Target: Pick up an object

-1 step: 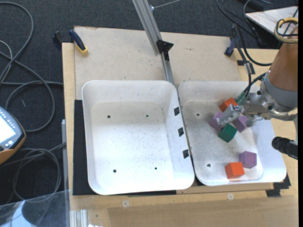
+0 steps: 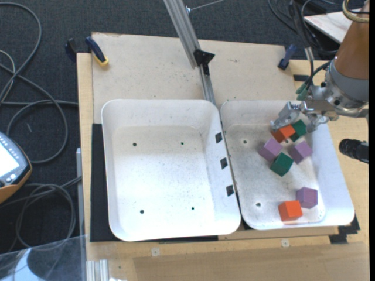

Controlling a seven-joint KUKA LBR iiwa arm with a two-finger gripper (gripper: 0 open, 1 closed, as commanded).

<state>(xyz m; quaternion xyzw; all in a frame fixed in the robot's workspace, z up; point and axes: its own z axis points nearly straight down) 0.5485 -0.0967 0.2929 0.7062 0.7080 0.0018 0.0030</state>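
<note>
- gripper sits low in the right bin, above an orange block; whether it grasps it, i cannot tell.
- no legible writing.

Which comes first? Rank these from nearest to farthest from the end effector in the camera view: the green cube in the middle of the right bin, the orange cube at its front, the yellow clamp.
From the end effector:
1. Green cube, mid right bin.
2. Orange cube, bin's front.
3. Yellow clamp, bench's far left corner.
</note>
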